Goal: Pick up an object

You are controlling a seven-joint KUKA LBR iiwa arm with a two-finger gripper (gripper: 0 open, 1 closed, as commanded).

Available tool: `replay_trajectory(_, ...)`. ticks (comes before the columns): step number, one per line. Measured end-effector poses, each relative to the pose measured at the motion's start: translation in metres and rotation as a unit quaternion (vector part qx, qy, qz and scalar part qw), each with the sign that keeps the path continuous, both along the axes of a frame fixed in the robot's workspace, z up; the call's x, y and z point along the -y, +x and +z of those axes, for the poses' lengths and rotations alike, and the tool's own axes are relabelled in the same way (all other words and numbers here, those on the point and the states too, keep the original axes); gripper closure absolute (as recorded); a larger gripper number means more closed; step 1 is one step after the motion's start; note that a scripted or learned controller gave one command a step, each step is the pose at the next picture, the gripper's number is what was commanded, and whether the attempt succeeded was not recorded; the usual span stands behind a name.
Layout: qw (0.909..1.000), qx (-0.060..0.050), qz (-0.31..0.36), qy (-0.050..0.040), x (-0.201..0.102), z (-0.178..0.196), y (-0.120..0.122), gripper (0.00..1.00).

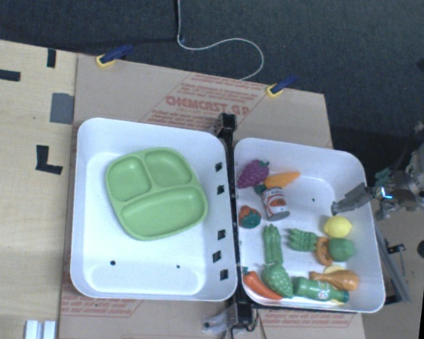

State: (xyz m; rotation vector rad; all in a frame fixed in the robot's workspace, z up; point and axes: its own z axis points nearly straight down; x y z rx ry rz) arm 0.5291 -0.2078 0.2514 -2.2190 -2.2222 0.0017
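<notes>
The right bin (317, 159) holds several toy foods: purple grapes (252, 173), an orange carrot (282, 178), a small red and white can (275, 202), a green cucumber (273, 244), a yellow lemon (337, 227) and a green lime (342, 249). My gripper (363, 205) hangs over the bin's right rim, just above and to the right of the lemon. Its two fingers stand spread apart, open, with nothing between them. One grey finger (346, 199) points down-left toward the lemon.
A green divided plate (157, 193) lies in the left bin (88, 211). More toys crowd the right bin's front edge: a green bottle (321, 291), an orange squash (339, 279) and a red pepper (259, 286). A black hinge strip (227, 205) separates the bins.
</notes>
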Motion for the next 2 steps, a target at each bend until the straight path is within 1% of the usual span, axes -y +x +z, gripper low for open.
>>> replay_trajectory(1, 0.9999, 0.010, 0.000, -0.0040, 0.0073, 0.2161, -0.0206, 0.00)
replay_trajectory(2, 1.0000, 0.001, 0.000, -0.0015, 0.0060, 0.2159, -0.0200, 1.00)
